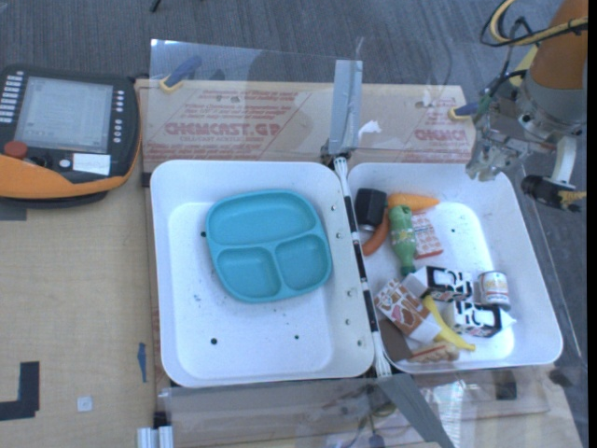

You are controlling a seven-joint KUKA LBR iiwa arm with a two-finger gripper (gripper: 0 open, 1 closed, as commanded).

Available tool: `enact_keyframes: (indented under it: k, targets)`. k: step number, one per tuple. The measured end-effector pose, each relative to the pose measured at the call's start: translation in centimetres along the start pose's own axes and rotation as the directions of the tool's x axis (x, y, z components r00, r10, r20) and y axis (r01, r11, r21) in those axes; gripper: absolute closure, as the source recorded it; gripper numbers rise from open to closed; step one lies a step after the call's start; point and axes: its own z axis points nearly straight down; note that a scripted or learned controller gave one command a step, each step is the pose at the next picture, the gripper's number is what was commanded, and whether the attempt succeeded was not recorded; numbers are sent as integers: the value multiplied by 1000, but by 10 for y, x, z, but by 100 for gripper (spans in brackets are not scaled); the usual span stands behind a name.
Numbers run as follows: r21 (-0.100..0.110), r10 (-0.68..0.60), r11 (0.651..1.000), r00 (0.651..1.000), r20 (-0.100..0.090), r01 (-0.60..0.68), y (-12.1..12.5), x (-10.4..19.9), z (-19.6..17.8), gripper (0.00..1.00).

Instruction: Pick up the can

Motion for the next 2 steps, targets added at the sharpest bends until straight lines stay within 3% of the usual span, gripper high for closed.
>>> enact_keyframes:
  k: [2]
  targets:
    - [11,-4,1000,1000,4,4,0,1,-11,100]
